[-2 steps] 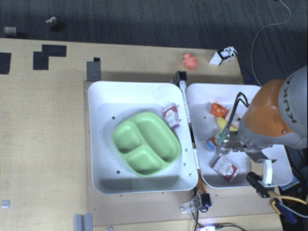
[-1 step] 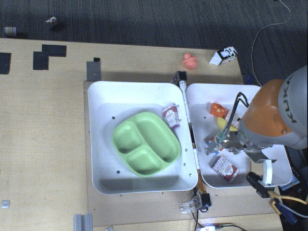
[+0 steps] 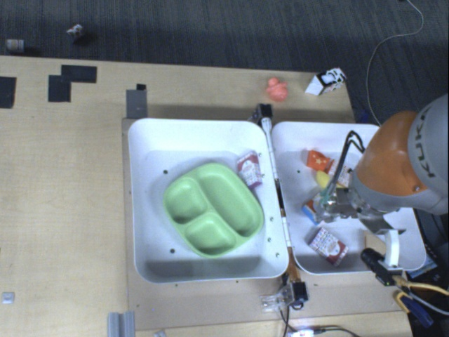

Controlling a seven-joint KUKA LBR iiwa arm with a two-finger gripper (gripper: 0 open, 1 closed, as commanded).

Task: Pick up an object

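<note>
Partly hidden under the grey-and-orange arm [image 3: 393, 170], the right bin [image 3: 295, 188] held a jumble hard to sort out. Gripper [image 3: 328, 208] lowered among the items there, finger state impossible to tell through blur. Blue object [image 3: 309, 208] just left of it, touching or nearly so; yellow piece [image 3: 322, 179] and orange packet [image 3: 318, 161] above; red-and-white packet [image 3: 327, 246] below. Green divided tray [image 3: 212, 208] well apart in the left bin [image 3: 144, 188], another packet [image 3: 249, 168] at its upper right edge.
</note>
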